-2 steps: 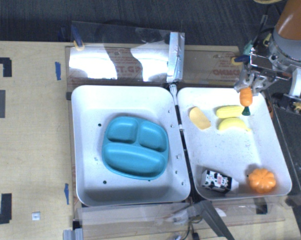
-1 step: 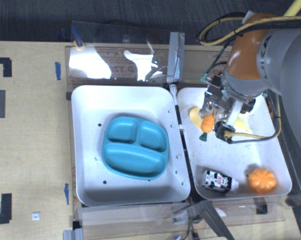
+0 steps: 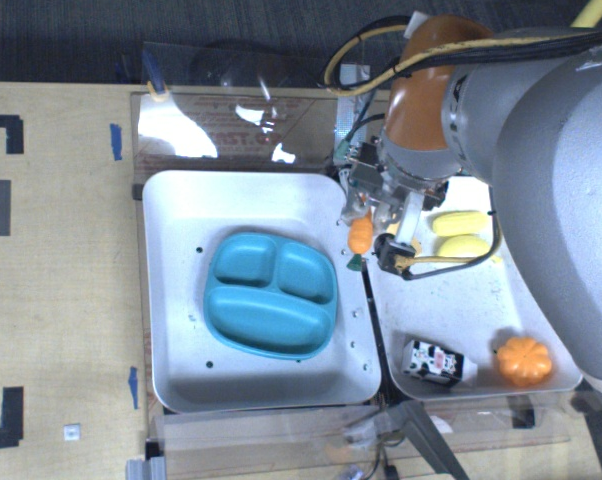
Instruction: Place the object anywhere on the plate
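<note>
The tool (image 3: 364, 230) sits over the rim between the two bins, right of frame centre, fingers closed on a small carrot (image 3: 360, 236). The blue plate (image 3: 271, 294) lies lower left of it in the left bin (image 3: 171, 208), with bare white floor all round.

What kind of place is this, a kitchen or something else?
Probably a robot test bench in a lab, not a kitchen: a grey arm reaches over two white bins, toy-like food such as an orange pumpkin lies in one, and blue tape marks dot the bench.
</note>
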You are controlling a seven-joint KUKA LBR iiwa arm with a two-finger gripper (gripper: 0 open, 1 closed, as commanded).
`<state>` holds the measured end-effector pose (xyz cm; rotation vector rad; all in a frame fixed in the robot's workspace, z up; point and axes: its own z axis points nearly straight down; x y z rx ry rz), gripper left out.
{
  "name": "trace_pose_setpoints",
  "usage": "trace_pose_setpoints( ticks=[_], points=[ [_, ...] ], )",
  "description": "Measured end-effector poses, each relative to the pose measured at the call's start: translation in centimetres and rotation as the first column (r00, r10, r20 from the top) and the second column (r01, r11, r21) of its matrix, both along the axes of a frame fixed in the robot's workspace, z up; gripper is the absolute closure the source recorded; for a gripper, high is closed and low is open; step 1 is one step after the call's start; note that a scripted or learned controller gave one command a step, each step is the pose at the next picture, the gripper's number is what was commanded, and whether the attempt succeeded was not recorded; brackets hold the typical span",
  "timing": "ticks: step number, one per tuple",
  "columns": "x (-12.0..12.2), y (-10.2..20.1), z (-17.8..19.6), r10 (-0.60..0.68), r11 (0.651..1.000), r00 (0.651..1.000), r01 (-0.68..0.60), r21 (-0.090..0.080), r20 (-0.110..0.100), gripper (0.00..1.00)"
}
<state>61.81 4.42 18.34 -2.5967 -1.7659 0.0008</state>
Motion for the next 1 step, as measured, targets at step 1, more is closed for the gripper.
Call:
trace_pose_setpoints(
  ticks=[1],
  points=[
    [0.04,-0.16,0.09,-0.002,1.000,1.000,0.002,-0.001,0.001,0.00]
  ],
)
